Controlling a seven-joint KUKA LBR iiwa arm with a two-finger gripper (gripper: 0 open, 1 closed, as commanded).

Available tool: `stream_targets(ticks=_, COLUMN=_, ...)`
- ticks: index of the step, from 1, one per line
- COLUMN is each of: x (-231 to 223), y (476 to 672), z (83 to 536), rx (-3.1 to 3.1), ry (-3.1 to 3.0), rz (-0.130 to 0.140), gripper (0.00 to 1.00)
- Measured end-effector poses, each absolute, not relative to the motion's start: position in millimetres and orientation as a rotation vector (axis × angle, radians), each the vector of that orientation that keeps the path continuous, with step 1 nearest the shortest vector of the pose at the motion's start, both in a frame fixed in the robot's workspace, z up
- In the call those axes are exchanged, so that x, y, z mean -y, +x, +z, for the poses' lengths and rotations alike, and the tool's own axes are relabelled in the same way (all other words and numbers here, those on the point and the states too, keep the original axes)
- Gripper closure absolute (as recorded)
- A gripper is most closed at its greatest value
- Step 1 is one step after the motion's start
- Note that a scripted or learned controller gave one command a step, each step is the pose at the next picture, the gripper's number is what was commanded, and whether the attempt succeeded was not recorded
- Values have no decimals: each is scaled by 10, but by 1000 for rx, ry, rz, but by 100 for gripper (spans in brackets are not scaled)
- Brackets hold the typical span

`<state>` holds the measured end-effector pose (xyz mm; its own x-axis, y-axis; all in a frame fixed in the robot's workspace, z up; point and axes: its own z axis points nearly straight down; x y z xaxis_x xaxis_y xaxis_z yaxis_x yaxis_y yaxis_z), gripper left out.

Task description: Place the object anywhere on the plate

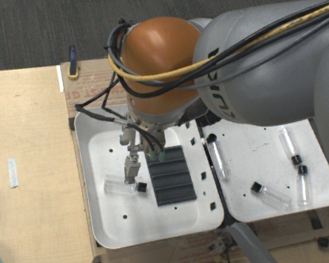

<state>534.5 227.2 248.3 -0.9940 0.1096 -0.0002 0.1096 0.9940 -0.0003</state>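
Gripper (132, 172) hangs over a clear vial (122, 186) in the left bin (104, 224); finger state unclear. The vial looks light, slippery; grasp mid-body.

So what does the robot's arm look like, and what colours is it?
The arm is big, round and smooth grey, with a shiny orange band above the wrist. Black and yellow cables loop around it. Dark raised lettering shows on the grey shell. The small metal gripper hangs below.
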Motion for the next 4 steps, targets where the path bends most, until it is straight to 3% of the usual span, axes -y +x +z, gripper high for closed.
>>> stream_targets(ticks=1, x=-2260, y=5358, z=2568, rx=-3135, ry=180, rz=0, gripper=100)
stream_targets(ticks=2, x=-2280, y=5545, z=2450, rx=-3137, ry=-129, rz=1, gripper=100)
stream_targets(ticks=3, x=-2284, y=5522, z=2898, rx=-3121, ry=-328, rz=1, gripper=100)
stream_targets(ticks=4, x=-2283, y=5667, z=2049, rx=-3094, ry=-539, rz=1, gripper=100)
